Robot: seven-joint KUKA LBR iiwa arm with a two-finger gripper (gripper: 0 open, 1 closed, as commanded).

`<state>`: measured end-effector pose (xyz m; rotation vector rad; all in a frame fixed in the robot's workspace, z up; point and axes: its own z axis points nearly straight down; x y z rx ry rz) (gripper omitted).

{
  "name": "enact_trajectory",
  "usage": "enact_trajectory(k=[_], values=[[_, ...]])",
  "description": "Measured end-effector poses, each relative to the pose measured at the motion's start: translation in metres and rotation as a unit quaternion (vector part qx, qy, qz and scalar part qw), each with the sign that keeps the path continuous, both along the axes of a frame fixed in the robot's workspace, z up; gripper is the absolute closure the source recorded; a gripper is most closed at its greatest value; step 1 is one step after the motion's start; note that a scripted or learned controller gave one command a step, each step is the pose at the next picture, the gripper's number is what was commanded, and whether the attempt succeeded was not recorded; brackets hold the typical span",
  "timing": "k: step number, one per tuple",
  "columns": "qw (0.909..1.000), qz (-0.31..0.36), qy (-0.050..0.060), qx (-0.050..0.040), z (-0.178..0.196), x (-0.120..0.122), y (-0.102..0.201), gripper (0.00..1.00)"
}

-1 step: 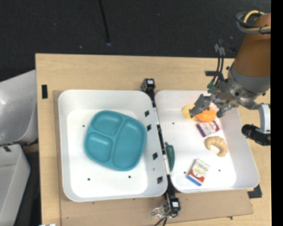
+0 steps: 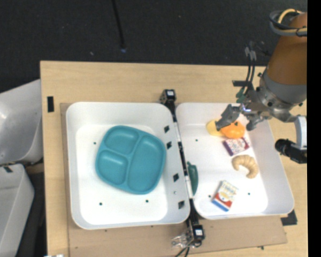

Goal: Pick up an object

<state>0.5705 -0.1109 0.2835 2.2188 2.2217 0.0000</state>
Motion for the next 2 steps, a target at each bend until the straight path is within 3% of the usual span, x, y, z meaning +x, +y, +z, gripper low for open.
enact_trajectory(k=[2], values=[[1.0000,-0.001,0.002,0.0001,-0.100,-0.017,-0.009,0.00]])
